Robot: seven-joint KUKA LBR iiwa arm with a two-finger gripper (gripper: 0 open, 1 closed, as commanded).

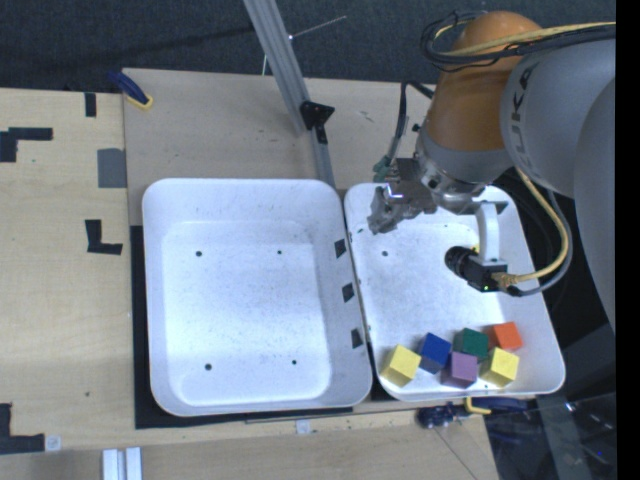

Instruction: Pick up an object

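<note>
1. You see the grey arm with its orange band (pixel 490 43) reaching in from the right, with its claw (pixel 385 213) hanging over the far left corner of the right shallow white bin (pixel 420 258).
2. You cannot tell from this angle whether the claw is released or clenched; nothing visible sits in it.
3. Your targets are clustered at the near edge of the right bin, well apart from the claw: a small yellow cube (pixel 402 365), a blue cube (pixel 435 351), a purple cube (pixel 463 368), a green cube (pixel 471 343), an orange cube (pixel 507 336) and a second yellow cube (pixel 503 367).
4. The left shallow white bin (pixel 245 298) lies just beside it on the wooden desk (pixel 60 298).
</note>
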